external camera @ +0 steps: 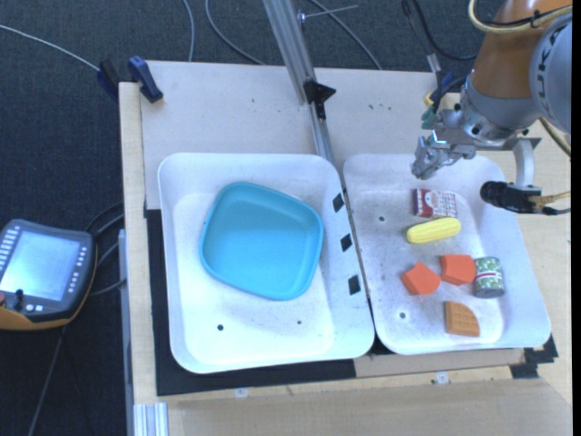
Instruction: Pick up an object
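Objects for picking, all in the right bin (390, 330): a small red-and-white carton (433, 203) farthest back, a yellow corn cob (433, 231) just nearer than it, then two orange blocks (420, 279) (457, 268) side by side, a green-labelled can (488, 276) just right of the second block, and a tan waffle-like piece (461, 319) nearest you. None of them is stacked; the second block and the can look to be touching, the rest sit slightly apart.

Your gripper (427, 164) hangs over the far part of the right bin, just beyond the carton and a little left of it. The fingertips point down at the bin floor. You cannot tell from this slant whether they are spread or closed: they read as one dark grey cluster. Nothing is visible between them.

The arm (513, 57) comes in from the far right, orange band above the wrist.

Left bin (182, 334): one blue plate (261, 240), lying flat, roughly centred.

Other notes: an aluminium rail (290, 39) slants across the far bench toward the seam between the bins. A teach pendant (41, 271) sits on the floor to your left, with cables on the dark carpet beyond.
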Action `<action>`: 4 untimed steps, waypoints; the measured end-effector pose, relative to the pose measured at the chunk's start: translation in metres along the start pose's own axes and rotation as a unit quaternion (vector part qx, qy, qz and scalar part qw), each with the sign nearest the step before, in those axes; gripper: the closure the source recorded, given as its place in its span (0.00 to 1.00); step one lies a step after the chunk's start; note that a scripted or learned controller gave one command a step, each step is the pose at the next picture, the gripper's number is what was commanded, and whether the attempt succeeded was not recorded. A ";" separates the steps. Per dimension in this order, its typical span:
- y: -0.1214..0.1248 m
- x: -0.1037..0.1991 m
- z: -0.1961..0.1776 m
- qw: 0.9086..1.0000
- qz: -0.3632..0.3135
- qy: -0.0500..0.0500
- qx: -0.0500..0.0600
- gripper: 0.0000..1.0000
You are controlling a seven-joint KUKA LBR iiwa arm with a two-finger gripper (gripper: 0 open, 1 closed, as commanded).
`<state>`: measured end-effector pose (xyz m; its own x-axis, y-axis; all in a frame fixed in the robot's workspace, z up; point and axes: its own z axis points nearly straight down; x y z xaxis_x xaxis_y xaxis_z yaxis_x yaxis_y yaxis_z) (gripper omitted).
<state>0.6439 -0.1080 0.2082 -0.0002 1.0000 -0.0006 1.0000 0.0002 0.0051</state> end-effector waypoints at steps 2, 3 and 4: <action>-0.010 0.052 -0.028 1.000 -0.002 0.001 0.003 1.00; -0.019 0.101 -0.038 1.000 -0.002 0.001 0.002 1.00; -0.034 0.153 -0.046 1.000 -0.002 0.001 0.002 1.00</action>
<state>0.6092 0.0450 0.2536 -0.0050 1.0000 0.0015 1.0000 0.0050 0.0006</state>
